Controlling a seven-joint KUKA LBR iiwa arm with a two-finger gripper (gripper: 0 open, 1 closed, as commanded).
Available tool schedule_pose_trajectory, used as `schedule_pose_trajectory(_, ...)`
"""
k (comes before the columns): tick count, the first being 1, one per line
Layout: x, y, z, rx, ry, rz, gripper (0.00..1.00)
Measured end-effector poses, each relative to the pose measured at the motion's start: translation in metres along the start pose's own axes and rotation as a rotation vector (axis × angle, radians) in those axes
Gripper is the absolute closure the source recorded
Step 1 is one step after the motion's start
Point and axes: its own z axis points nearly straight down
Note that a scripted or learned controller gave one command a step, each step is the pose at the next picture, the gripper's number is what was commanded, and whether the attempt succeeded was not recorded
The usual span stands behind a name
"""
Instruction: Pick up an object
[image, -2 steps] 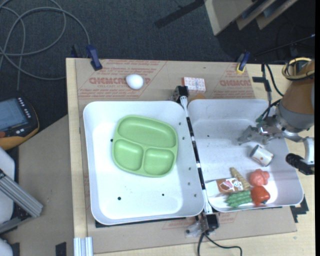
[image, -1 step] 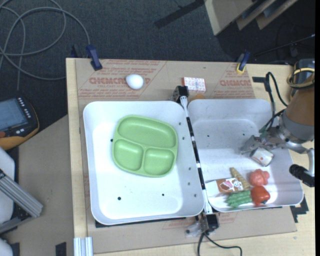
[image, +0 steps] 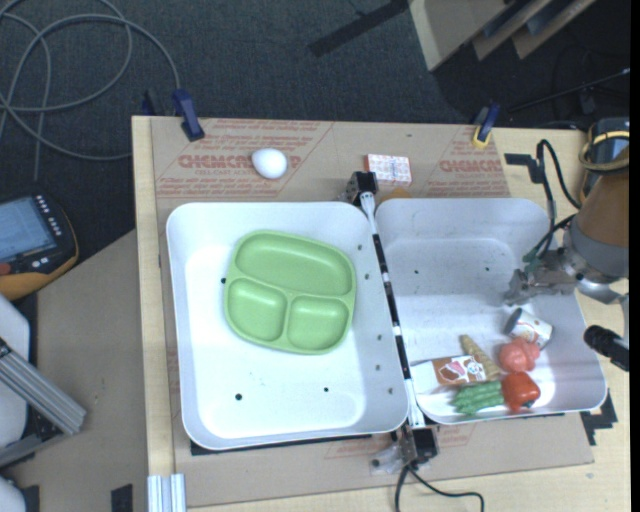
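Note:
In the right bin (image: 450, 240), a cluster of small objects lies toward the near right corner: a white-and-grey can-like piece (image: 527, 325), a red round fruit (image: 517, 355), a red pepper-like piece (image: 521, 391), a green vegetable (image: 478, 398), a flat packet with a red picture (image: 458, 371) and a small brown piece (image: 475, 349). My gripper (image: 528, 282) hangs over the right side of this bin, just beyond the can-like piece and apart from it. Nothing shows in its grasp. The grey arm with its orange band (image: 603, 215) reaches in from the right.
The left bin (image: 200, 380) holds a green divided plate (image: 290, 292). Behind the bins, a white egg-like ball (image: 269, 162) and a small patterned block (image: 389, 168) rest on the cardboard. Blue clamps (image: 187, 113) grip the board's far edge. A black divider (image: 385, 290) runs between the bins.

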Motion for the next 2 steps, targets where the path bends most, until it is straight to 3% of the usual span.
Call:
schedule_pose_trajectory(1, 0.002, 0.000, 0.000, 0.002, 0.004, -0.002, 0.00)
schedule_pose_trajectory(2, 0.013, -0.040, -0.064, 0.003, -0.002, 0.003, 0.00)
